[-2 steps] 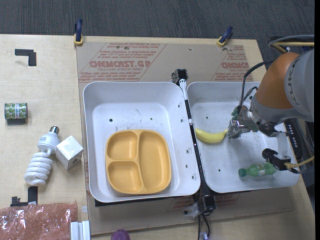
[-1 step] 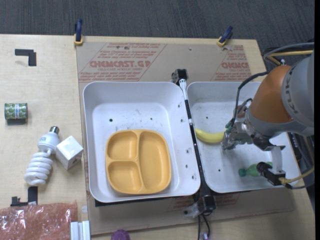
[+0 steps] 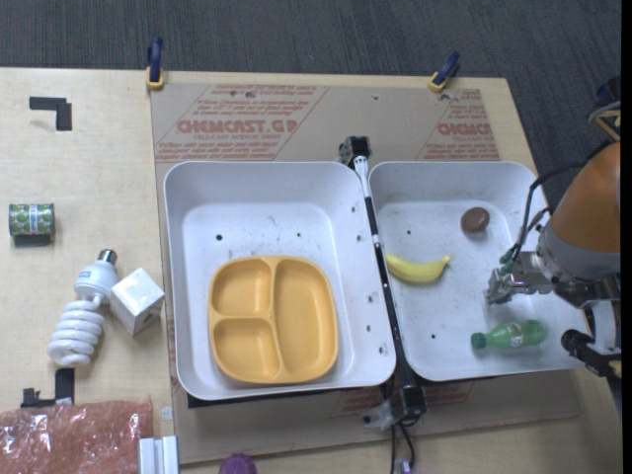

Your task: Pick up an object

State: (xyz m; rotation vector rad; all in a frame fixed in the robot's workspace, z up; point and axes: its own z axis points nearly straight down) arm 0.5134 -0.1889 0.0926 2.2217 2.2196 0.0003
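Your gripper (image 3: 499,286) hangs over the right side of the right-hand bin (image 3: 390,178), reaching in from the edge, and its fingers are too small and cluttered at this angle for you to tell how far apart they stand; nothing visibly sits between them. Just below it lies the green bottle (image 3: 509,336) on its side, cap toward the bin's middle, near the front wall, which probably makes it the nearest candidate. Farther left the banana (image 3: 417,268) rests on open floor, well apart from the walls, so it looks easy to approach from above. The brown round object (image 3: 475,219) sits toward the back. In the left-hand bin (image 3: 188,181) a yellow divided tray (image 3: 273,318) lies flat, too broad for an easy pinch.
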